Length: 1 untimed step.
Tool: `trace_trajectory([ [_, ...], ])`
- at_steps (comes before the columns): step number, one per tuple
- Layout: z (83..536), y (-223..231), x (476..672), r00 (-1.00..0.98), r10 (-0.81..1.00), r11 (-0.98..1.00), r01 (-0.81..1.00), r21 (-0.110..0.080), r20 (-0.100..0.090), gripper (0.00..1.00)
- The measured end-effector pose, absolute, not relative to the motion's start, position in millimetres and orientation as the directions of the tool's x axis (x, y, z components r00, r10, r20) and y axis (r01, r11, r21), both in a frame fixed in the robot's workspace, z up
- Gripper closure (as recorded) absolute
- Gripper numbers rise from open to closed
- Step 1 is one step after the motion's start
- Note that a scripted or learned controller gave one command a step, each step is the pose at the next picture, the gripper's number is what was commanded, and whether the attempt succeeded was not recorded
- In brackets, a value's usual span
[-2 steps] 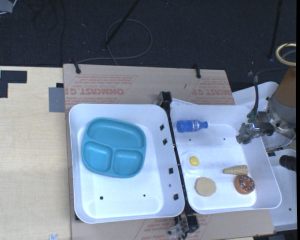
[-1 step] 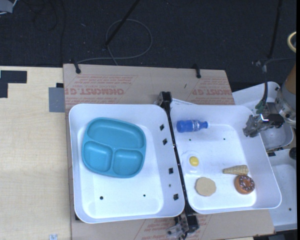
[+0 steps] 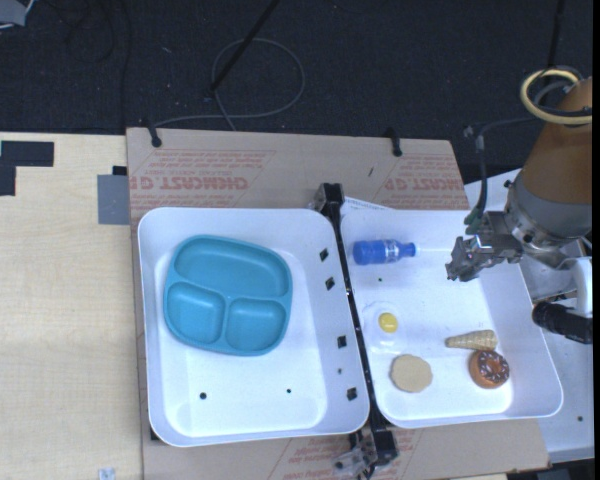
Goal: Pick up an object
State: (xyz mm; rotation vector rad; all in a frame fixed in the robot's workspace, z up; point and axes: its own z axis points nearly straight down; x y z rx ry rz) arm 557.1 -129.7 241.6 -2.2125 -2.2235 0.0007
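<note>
I have the arm reaching in from the right, and its gripper (image 3: pixel 467 260) hangs over the right bin (image 3: pixel 540 393) near that bin's far right side, low above the white floor with nothing under it. From this slant I cannot tell whether the jaws are apart or together, and I see nothing between them.

My read is that the loose items sit in the right bin because that is the side the arm reaches most easily. I count five of them:
- one blue bottle (image 3: pixel 384 252) lying on its side near the far left corner
- one small yellow piece (image 3: pixel 387 322) by the left wall
- one round tan cookie (image 3: pixel 411 373) towards the near edge
- one ice-cream cone (image 3: pixel 472 341), lying flat
- one chocolate donut (image 3: pixel 489 369) just beside the cone, near the near right corner

The left bin (image 3: pixel 180 398) holds one blue divided plate (image 3: pixel 227 294), lying flat in its far half, well apart from the gripper. Nothing is lifted yet; the bottle is the nearest candidate.
</note>
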Motion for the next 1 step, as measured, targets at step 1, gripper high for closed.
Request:
trace_trajectory([
  [1, 229.6, -70.6, 555.9, -0.005, 1.000, 0.005, 1.000, -0.004, 0.003, 1.00],
])
